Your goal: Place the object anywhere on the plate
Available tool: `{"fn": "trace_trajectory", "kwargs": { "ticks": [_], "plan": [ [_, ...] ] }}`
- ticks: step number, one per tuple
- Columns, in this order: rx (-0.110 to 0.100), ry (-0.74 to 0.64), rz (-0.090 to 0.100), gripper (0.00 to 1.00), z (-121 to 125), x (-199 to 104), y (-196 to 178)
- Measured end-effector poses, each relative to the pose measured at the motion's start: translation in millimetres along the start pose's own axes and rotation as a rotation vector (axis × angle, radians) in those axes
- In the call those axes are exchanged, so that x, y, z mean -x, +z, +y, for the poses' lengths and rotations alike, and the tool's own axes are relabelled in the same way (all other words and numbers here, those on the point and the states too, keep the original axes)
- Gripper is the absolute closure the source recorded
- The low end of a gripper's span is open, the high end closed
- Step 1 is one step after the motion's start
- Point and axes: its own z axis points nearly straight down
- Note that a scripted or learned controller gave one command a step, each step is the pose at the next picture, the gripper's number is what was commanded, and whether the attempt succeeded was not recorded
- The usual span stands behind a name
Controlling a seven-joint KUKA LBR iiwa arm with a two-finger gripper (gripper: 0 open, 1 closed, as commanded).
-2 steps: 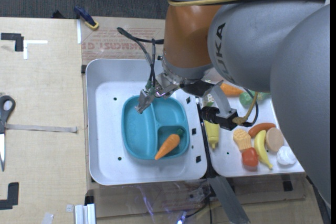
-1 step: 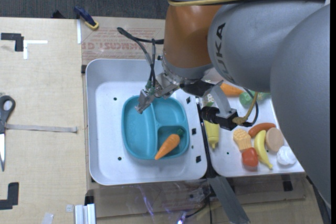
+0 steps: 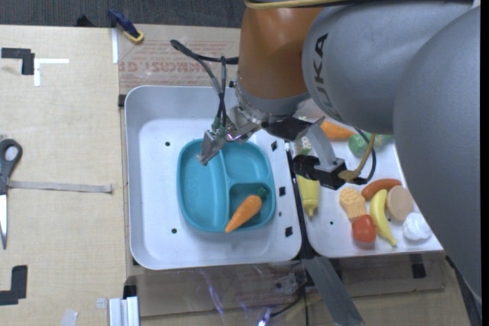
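Bench surface: pale wood (image 3: 61,133), with scissors (image 3: 6,187) at its 9 o'clock edge; dark floor beyond at 12 o'clock. Left bin (image 3: 153,240) holds a blue divided plate (image 3: 202,191). The carrot (image 3: 244,212) lies in the plate's small compartment at 5 o'clock. Gripper (image 3: 208,153) sits over the plate's 12 o'clock rim; grip condition cannot be determined. Right bin (image 3: 336,237) contains assorted toy foods.
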Motion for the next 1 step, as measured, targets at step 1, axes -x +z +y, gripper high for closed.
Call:
{"fn": "trace_trajectory", "kwargs": {
  "ticks": [1],
  "plan": [
    [0.000, 0.000, 0.000, 0.00, 0.0, 0.0, 0.0]
  ]
}}
